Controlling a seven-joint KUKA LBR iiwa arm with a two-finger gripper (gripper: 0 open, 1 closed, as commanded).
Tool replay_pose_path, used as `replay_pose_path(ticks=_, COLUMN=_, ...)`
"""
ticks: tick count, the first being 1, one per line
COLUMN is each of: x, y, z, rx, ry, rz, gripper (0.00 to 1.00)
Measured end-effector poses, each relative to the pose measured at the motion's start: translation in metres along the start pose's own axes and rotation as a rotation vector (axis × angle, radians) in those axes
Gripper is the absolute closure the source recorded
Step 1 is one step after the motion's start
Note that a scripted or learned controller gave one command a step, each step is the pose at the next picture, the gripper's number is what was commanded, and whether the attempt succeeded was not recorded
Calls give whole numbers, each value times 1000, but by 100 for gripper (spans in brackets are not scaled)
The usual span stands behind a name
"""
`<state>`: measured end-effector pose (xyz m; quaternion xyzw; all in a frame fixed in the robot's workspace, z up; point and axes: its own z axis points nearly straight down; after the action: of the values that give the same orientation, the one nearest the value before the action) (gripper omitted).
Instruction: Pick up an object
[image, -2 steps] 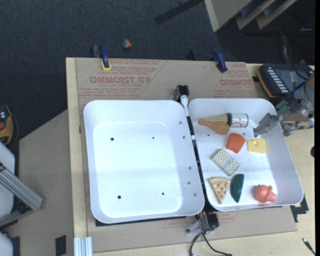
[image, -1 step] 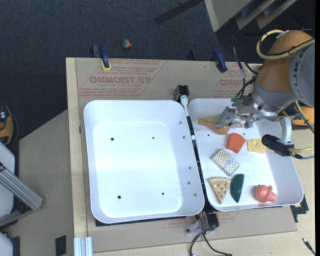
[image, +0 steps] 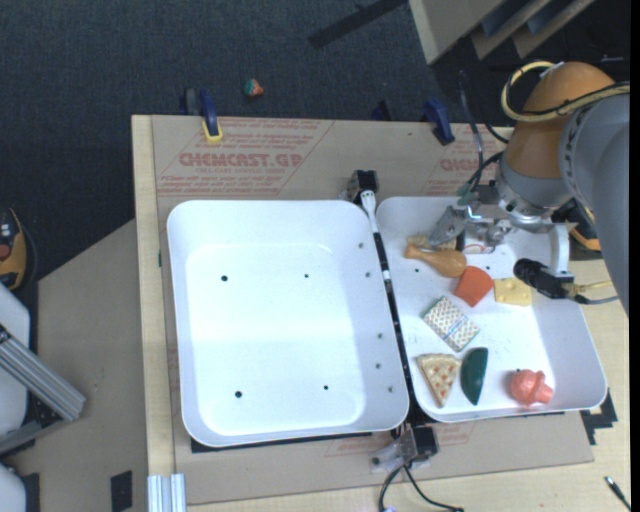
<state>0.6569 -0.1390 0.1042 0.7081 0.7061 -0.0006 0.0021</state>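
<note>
Below, brown bench (image: 300, 150) bears two white bins; dark carpet (image: 120, 60) behind; hand (image: 462, 228) state unclear.

a robotics lab is suggested by a clamped board (image: 300, 150), two white bins (image: 200, 230), aluminium framing (image: 40, 375) and trailing cables (image: 420, 490).

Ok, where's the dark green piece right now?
In the right bin, near its front edge: the dark green piece lies between the pizza slice and the red toy.
</note>
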Motion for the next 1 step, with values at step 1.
replay_pose_path(ticks=1, x=-2, y=-3, z=-8, rx=20, ry=1, rz=1, gripper=100)
